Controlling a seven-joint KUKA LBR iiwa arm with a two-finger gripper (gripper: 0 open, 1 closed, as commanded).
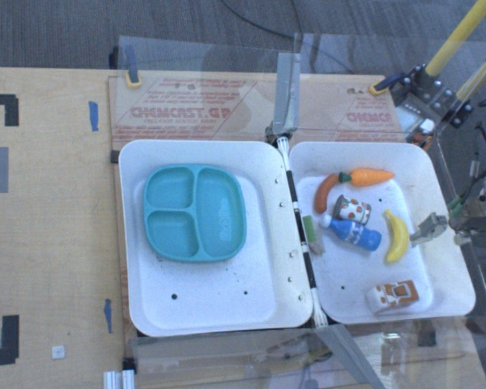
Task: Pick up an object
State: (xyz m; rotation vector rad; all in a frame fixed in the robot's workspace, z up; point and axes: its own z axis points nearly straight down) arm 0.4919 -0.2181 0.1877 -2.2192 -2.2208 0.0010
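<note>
- The gripper sits at the right edge of the right bin, low over its rim and just right of the banana; whether its jaws are open or closed I cannot tell at this size and angle.
- No object shows between them, so nothing is held yet.
- The candidates all lie in the right bin: the banana in the middle right, a blue bottle just left of it, a small printed can touching the bottle's upper end, a carrot and a red sausage-shaped piece toward the top, and a toy vehicle alone at the lower right.
- The left bin holds a teal divided plate.
- The banana looks the nearest target; closing across its narrow width near mid-length should beat gripping along the curve.
- The toy vehicle stands well apart from its neighbours, so it is the safer pick if the bottle crowds the banana.
- Descend straight and clear of the bin wall.
</note>
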